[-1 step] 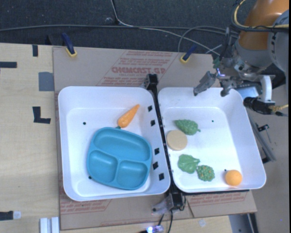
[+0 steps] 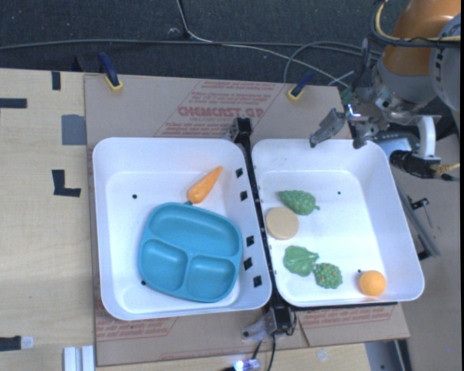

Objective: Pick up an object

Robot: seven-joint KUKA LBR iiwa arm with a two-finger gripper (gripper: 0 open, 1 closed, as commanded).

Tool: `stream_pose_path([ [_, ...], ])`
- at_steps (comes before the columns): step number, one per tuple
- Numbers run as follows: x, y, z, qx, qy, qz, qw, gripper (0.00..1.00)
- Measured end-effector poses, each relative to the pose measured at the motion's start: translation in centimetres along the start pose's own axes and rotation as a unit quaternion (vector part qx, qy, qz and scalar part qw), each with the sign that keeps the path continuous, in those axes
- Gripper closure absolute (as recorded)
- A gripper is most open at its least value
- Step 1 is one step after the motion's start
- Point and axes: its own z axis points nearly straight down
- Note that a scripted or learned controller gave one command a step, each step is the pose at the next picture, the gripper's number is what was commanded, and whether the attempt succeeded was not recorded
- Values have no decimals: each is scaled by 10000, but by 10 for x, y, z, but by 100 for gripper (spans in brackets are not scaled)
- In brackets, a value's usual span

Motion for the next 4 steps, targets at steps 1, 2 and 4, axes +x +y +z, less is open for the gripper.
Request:
stream_pose_path([
  [1,8,0,62,31,1,1,10000,0],
  [2,8,-4,127,37,-1,4,10000,0],
  [4,9,-3,153,-18,-16,-5,10000,100],
])
